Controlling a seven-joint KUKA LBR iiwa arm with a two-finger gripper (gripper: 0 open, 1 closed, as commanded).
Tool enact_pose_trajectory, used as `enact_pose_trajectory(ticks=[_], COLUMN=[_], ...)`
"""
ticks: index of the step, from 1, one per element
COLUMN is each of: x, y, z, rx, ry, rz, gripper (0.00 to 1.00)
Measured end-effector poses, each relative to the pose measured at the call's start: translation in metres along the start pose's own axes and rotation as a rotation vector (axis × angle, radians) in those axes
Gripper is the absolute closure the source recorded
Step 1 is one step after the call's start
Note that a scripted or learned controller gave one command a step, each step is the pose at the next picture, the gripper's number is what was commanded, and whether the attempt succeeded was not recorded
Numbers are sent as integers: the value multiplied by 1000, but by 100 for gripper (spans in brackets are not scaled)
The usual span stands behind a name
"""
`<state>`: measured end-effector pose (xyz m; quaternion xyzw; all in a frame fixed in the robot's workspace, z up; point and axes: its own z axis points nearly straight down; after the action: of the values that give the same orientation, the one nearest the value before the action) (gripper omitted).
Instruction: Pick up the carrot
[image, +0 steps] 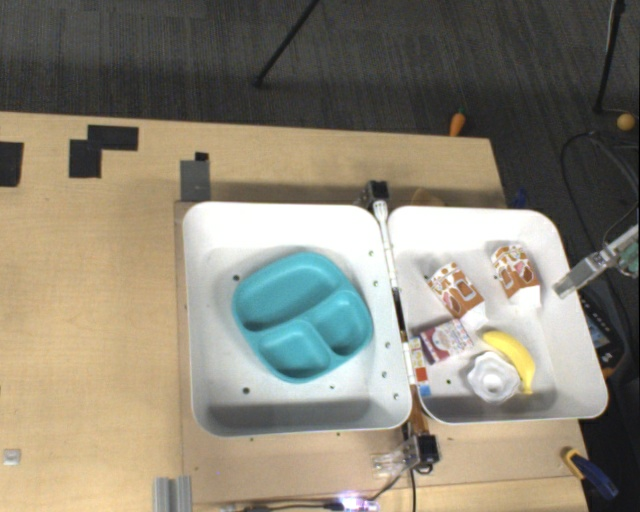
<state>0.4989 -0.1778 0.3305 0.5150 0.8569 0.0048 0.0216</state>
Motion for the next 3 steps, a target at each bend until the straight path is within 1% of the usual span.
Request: enact_pose_trajectory(ticks=[1,2,3], x=[-2,-2,-3], y=[4,3,7], z=[-13,-13,-26], rx=[-9,-9,-18], ry=[-10,-9,-19], rz=[-6,-5,-10], gripper=[100,0,100])
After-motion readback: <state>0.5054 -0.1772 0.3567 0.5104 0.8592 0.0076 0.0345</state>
